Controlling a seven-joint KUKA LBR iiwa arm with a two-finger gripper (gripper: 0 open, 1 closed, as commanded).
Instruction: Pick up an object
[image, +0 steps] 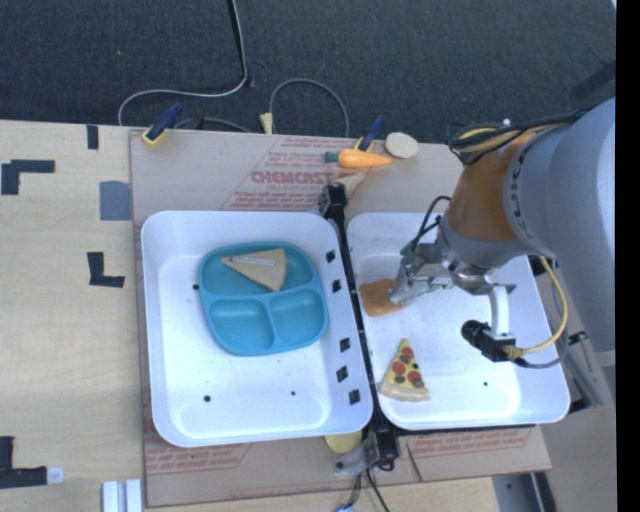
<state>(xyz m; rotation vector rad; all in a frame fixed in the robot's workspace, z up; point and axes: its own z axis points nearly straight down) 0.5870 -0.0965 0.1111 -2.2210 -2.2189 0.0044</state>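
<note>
My gripper (405, 287) hangs low in the right bin (520, 400), its tip right beside a flat brown food piece (376, 298) near the bin's left wall. Whether it touches that piece I cannot tell. A pizza slice (404, 372) with red dots lies closer to the front of the same bin. In the left bin (170, 400) rests a blue divided plate (264, 298) with a tan wedge-shaped slice (258, 267) in its top compartment.
A toy carrot (360, 158) and a pale round piece (402, 146) lie on the cardboard behind the bins. A black divider (348, 330) runs between the bins. Cables trail at the back, and a black cable loops near the wrist (488, 338).
</note>
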